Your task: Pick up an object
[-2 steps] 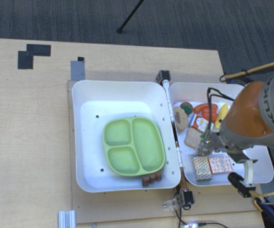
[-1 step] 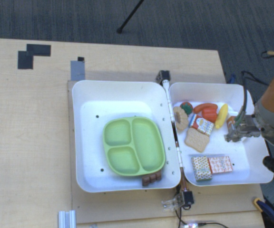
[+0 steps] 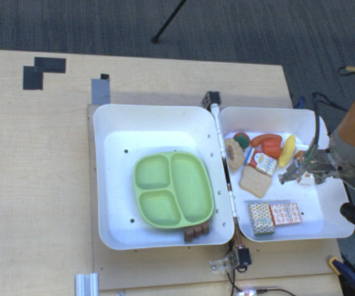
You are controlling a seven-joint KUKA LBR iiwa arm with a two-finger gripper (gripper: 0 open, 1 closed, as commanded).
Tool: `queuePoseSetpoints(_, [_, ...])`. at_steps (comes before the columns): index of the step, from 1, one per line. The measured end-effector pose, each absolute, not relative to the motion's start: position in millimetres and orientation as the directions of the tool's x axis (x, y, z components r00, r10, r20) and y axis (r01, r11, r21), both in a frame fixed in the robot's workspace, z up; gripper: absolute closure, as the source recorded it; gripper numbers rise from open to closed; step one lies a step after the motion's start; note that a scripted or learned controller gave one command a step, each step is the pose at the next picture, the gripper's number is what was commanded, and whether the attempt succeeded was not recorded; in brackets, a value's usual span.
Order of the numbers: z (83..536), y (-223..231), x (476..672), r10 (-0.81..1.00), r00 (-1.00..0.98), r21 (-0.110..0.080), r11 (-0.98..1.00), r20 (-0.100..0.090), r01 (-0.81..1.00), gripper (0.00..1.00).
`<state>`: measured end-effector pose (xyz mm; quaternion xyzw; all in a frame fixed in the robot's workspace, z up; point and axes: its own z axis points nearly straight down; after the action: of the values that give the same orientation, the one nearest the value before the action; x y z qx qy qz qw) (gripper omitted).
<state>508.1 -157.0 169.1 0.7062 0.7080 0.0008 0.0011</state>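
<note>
The right bin (image 3: 331,224) holds several toy foods. At its far side lie a red pepper (image 3: 267,143), a yellow piece (image 3: 287,150), a green piece (image 3: 242,140) and a pale round slice (image 3: 233,153). A small red-and-white carton (image 3: 263,163) rests above a tan cracker (image 3: 255,181). Two patterned boxes (image 3: 262,218) (image 3: 286,213) lie side by side near the front wall. My gripper (image 3: 297,174) hangs over the right half of this bin, just right of the carton and below the yellow piece. I see nothing held in it.
In the left bin (image 3: 113,165) sits a green three-compartment plate (image 3: 173,190), with a small brown object (image 3: 196,232) against the front wall. Clamps and cables (image 3: 233,263) sit at the bench's front edge between the bins. The arm's body covers the right bin's right wall.
</note>
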Motion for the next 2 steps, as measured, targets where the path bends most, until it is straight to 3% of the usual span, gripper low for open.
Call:
queuePoseSetpoints(1, [86.3, -101.3, 488.8, 1.0, -0.004, 0.007, 0.004, 0.0, 1.0, 0.0])
queuePoseSetpoints(2, [97.7, -101.5, 490.8, 1.0, -0.005, 0.013, 0.005, -0.002, 1.0, 1.0])
